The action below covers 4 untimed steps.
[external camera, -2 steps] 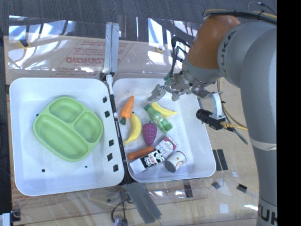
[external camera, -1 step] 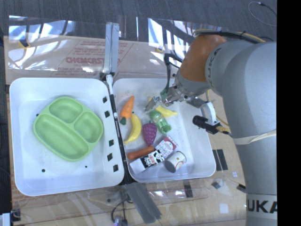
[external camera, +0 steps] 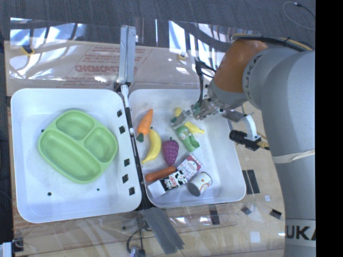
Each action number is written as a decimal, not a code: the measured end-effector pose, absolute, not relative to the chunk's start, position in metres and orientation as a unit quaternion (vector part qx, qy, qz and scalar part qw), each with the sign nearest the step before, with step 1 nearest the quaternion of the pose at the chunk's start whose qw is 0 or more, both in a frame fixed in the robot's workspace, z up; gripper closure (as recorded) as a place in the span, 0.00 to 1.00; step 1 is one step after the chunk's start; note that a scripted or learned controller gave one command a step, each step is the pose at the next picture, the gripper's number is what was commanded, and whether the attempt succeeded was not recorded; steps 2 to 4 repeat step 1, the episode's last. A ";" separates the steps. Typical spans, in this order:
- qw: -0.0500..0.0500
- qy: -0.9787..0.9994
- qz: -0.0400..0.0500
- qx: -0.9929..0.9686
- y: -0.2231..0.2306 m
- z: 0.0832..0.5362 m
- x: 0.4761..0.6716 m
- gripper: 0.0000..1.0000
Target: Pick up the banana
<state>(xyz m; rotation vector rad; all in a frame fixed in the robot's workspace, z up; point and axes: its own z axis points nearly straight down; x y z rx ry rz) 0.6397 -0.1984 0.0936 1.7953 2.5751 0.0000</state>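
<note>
The banana (external camera: 153, 146) is yellow and curved, and lies on the floor of the right bin (external camera: 228, 165) near its left wall. It lies free, between an orange carrot (external camera: 144, 123) above it and a purple bunch of grapes (external camera: 170, 150) to its right. My gripper (external camera: 183, 117) hangs low over the upper middle of the right bin, up and to the right of the banana and clear of it. Its tip is among small yellow and green toy foods (external camera: 188, 134).
A second carrot (external camera: 159, 174), a milk carton (external camera: 180, 176) and a small can (external camera: 199, 184) lie along the right bin's front. The left bin (external camera: 27, 197) holds a green divided plate (external camera: 77, 145). The arm (external camera: 268, 84) covers the right bin's upper right corner.
</note>
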 end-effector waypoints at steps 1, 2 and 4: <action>0.002 0.822 0.000 0.570 -0.198 0.104 0.640 1.00; 0.002 0.822 0.000 0.570 -0.198 0.104 0.640 1.00; 0.002 0.822 0.000 0.570 -0.198 0.104 0.640 1.00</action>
